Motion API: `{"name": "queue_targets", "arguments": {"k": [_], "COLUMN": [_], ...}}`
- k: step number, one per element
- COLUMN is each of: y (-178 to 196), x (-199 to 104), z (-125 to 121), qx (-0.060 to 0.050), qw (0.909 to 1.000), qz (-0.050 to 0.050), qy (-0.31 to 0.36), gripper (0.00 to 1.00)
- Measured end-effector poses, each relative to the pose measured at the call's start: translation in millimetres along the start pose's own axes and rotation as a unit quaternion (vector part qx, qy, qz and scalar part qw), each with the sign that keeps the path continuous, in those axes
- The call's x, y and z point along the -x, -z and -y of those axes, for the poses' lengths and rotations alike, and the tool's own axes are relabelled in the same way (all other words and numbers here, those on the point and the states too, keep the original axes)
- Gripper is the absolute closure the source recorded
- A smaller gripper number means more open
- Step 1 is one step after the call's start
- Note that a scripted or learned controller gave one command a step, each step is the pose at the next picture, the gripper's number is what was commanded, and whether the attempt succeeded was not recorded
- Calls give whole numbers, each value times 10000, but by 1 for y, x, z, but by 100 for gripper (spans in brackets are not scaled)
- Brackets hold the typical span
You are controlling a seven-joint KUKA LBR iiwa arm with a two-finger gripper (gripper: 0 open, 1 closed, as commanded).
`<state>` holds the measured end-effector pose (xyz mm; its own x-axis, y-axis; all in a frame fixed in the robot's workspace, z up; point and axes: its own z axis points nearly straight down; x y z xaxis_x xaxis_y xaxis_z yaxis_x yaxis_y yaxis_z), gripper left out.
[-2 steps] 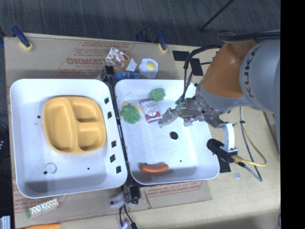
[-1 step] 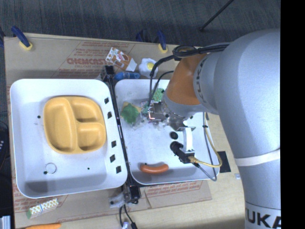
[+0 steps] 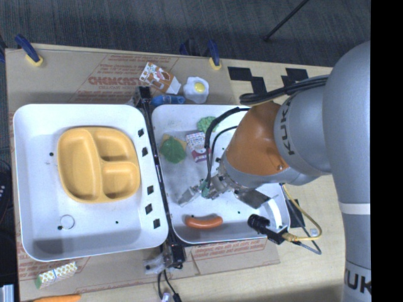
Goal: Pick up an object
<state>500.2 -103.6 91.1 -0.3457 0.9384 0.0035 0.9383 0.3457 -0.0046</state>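
Orange-banded arm (image 3: 255,146) low in right bin (image 3: 165,115), jaws' state unclear; hot dog (image 3: 203,221) nearby

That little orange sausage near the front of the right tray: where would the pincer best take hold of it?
Probably across its middle, coming straight down from above. The sausage lies flat and lengthwise along the near wall of the right bin, long and thin, so its narrow width suits a two-finger grip. Its long sides have bare floor beside them, though the wall side is tighter.
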Motion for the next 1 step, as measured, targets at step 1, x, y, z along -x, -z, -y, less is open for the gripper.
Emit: {"name": "queue_targets", "arguments": {"k": [1], "y": [1], "x": [33], "z": [-57], "qx": [10], "qw": [9902], "qz": [14], "qy": [1397], "gripper": [0]}}
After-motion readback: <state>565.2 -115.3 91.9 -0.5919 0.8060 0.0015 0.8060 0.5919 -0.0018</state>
